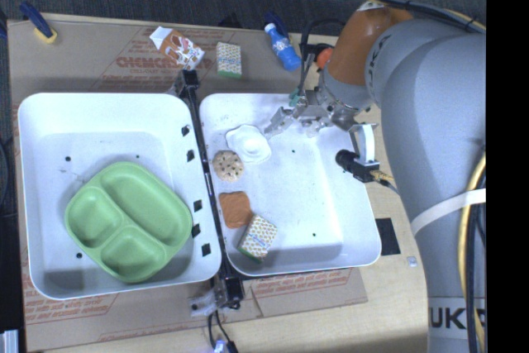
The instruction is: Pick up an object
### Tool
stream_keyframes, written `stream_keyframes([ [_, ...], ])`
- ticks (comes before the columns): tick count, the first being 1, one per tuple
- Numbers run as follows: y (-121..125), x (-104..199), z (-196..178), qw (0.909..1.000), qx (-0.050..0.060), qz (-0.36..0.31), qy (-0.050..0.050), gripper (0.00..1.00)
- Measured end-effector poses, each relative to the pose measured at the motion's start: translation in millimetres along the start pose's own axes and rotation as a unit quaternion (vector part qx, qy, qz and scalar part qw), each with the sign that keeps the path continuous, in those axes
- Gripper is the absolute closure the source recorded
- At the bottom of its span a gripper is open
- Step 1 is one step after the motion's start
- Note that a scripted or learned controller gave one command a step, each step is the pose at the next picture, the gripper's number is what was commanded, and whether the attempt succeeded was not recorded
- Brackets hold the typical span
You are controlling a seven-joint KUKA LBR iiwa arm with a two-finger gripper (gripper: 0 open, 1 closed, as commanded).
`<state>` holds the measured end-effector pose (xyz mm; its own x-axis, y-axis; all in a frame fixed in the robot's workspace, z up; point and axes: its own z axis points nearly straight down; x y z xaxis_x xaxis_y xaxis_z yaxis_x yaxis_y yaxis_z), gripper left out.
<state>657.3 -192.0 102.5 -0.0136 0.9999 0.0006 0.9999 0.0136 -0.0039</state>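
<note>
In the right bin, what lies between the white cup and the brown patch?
A round speckled cookie lies between the white cup and the brown patch, near the bin's left wall, in the camera view.

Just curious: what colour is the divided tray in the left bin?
Light green tray, camera view.

The arm (430,95) has smooth, rounded grey housings with an orange band above the wrist. Black letters "UK" mark its lower link. The tool (285,118) is silver metal, with black cables nearby.
</note>
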Motion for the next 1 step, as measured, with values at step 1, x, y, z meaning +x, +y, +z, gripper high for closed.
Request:
stream_keyframes([
  [1, -52.6, 57.4, -21.1, 1.0000, 0.000, 0.003, 0.000, 0.00],
])
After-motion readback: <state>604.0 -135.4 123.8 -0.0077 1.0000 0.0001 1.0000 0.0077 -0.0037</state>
